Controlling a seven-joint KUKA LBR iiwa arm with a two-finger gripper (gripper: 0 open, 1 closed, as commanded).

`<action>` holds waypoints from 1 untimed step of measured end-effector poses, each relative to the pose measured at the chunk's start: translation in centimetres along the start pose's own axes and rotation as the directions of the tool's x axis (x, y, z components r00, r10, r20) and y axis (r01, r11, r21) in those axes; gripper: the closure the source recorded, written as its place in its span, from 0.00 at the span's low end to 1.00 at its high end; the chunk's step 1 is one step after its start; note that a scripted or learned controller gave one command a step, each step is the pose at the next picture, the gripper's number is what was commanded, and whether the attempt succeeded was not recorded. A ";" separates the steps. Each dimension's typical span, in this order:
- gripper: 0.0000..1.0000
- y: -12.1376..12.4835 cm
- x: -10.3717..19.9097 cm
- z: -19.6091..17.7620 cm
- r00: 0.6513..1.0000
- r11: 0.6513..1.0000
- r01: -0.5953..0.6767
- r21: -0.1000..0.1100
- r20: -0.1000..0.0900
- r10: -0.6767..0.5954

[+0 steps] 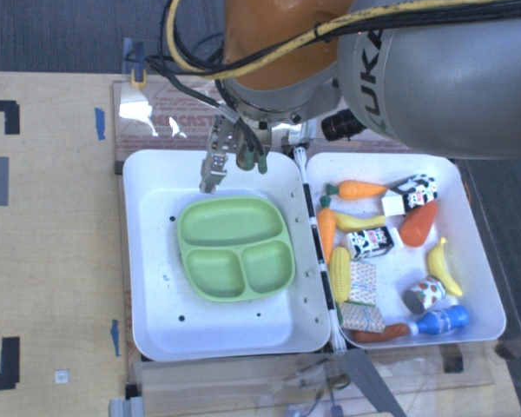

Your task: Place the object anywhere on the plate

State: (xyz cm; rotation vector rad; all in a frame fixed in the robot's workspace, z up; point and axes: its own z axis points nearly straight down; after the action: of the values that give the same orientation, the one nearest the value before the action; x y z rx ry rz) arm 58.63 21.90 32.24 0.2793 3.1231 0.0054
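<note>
A light green plate [236, 248] with three compartments lies in the left bin [148, 233], and nothing rests on it. My gripper [234, 165] hangs over the far edge of that bin, just beyond the plate's back rim. It is open, one grey finger [213, 170] on the left and a darker one on the right, with nothing between them. The objects lie in the right bin [478, 233]: an orange carrot [359, 190], a banana [444, 268], a corn cob [339, 274] and several other toy foods.
The arm's large grey body with its orange band [278, 24] fills the top of the view, with yellow and black cables looping off it. A central divider [311, 233] separates the two bins. Blue tape marks sit on the wooden bench at left.
</note>
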 end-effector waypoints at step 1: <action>1.00 -1.7 4.3 2.8 0.984 0.984 -0.180 0.004 -0.004 0.180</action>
State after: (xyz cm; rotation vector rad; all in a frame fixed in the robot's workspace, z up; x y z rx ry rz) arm 54.08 21.03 29.43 0.5607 3.0900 0.0011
